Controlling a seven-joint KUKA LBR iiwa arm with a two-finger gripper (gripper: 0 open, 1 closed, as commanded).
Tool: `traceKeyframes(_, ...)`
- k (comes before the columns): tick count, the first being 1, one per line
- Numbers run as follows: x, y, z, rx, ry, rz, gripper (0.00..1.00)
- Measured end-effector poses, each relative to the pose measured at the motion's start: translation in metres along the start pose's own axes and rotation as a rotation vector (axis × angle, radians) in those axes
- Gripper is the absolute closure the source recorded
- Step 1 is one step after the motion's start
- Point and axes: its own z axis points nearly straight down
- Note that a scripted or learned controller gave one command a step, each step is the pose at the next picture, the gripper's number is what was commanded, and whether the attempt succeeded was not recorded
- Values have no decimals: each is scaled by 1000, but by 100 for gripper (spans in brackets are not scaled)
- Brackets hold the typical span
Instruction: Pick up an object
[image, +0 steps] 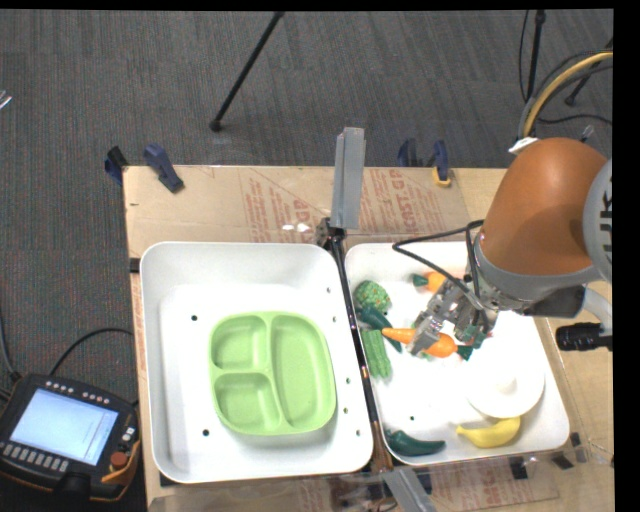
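While the claw (441, 334) hangs low over the orange carrot (400, 334) just left of it, jaw state we cannot tell, we judge grasping underway; next, closing squarely before lifting.

Teach pendant (62, 432) lower left; blue clamps (162, 166) on bench edge.

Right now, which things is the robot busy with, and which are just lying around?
Busy with:
- gripper, down in the right bin
- orange toy right at the gripper

Just lying around:
- banana
- white disc
- broccoli
- green cucumber
- dark green pepper
- green divided plate in the left bin
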Motion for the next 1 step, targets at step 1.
traceKeyframes(1,45,93,-10,7,12,-25,100)
